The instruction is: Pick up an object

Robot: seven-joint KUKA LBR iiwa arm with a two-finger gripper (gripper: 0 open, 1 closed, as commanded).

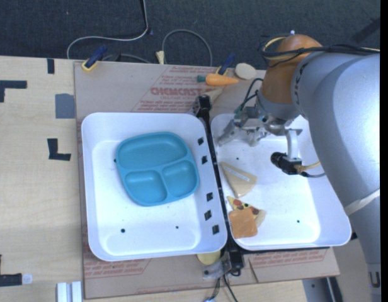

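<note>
My gripper [240,134] hangs over the back left part of the right bin [307,219], near the divider between the bins. Its two metal fingers [225,134] stand apart, so it is open, with bare white bin floor between them. A pale cream wedge [239,178] lies on the bin floor just in front of the gripper, apart from it. Further forward lies an orange and yellow toy piece [244,221]. A blue divided plate [157,168] rests in the left bin [99,194].
Behind the bins, on the cardboard, lie an orange carrot-like toy [220,79] and a beige object [244,71]. A yellowish item [209,257] sits at the front edge under the divider. The grey arm [345,118] covers the right bin's far right side.
</note>
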